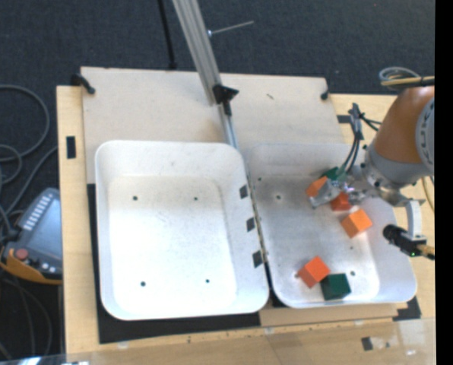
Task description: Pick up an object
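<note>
1. Four small blocks lie in the right bin (276,280). An orange block (318,186) sits near the bin's upper middle, directly at the tip of the end effector (334,194).
2. A second orange block (356,223) rests just below and to the right of the end effector, apart from the first.
3. Near the bin's lower edge, a third orange block (315,271) lies with a dark green block (336,286) touching it on its lower right.
4. The end effector hangs over the upper part of the right bin, with a bit of green and red-orange showing at its tip; whether it is open or closed on anything cannot be told, since the parts there blur together.
5. The arm (403,138) enters from the right, its orange band above the grey wrist, with dark cables looping along its upper left side.
6. The left bin (109,204) sits just beside the right one, their inner rims meeting along a line of small black clips.
7. Both bins rest on a pale wooden worktop (150,101). A slanted aluminium rail (197,40) rises from between the bins toward the top of the view.
8. Off the worktop's left side, a handheld controller (35,234) with orange trim lies on the dark carpet among loose cables.
</note>
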Motion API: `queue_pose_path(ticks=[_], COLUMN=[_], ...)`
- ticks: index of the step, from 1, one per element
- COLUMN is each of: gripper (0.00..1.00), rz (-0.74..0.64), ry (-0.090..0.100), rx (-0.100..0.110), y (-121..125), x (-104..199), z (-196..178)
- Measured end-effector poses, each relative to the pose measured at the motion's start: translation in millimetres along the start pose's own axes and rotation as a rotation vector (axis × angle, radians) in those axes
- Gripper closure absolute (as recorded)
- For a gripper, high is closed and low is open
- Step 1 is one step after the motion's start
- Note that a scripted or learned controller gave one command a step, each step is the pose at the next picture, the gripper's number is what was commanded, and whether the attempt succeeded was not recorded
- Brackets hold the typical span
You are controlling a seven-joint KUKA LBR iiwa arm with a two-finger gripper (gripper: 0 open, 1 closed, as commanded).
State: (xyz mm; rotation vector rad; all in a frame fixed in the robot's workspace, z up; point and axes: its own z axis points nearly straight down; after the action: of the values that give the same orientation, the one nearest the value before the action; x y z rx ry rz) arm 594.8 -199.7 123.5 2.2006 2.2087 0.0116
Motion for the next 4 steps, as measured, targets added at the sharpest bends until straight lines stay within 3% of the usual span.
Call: queue_pose_path(ticks=[1,2,3,4], gripper=[0.0,0.0,1.0,0.0], rz=[0.003,0.004,0.001,0.0], ry=[0.002,0.007,0.007,0.007], rx=[-0.002,0.016,0.017,0.018], y=[18.1,22.0,22.9,22.7], x=[3.4,4.0,3.8,3.7], z=[3.3,11.3,2.9,3.3])
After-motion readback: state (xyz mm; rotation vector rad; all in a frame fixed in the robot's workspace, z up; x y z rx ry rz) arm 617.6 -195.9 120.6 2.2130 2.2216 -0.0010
